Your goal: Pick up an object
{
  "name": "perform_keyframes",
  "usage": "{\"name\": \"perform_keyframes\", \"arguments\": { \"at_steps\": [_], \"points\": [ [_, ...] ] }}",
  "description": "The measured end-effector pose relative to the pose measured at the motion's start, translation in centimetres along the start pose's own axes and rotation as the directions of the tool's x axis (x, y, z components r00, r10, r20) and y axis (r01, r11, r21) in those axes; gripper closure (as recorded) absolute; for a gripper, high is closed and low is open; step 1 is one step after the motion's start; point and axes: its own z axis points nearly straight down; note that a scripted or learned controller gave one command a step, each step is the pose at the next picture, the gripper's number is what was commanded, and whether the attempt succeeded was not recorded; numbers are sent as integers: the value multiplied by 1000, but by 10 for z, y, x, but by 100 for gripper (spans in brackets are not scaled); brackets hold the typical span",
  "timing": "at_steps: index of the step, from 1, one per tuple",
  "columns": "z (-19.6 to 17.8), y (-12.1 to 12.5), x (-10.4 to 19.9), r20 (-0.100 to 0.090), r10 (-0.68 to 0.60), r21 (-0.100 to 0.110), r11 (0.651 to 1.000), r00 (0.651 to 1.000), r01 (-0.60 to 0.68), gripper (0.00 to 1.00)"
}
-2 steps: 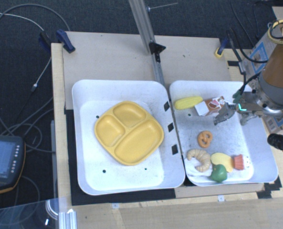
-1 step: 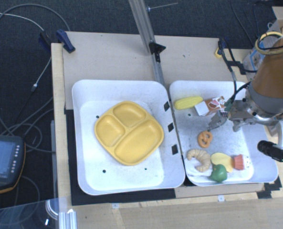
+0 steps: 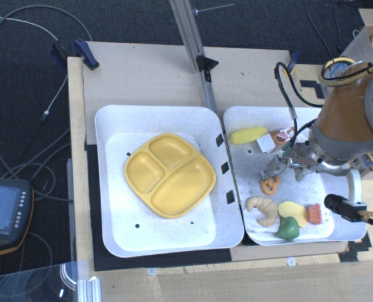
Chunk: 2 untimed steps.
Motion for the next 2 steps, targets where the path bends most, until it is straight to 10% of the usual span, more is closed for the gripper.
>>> {"name": "perform_keyframes", "arguments": {
  "at_steps": [1,2],
  "points": [
    [44,0,6,0,0,0,1000,1000,0,0],
    [30,1,6,1,0,-7,1000,1000,0,100]
  ]
}}
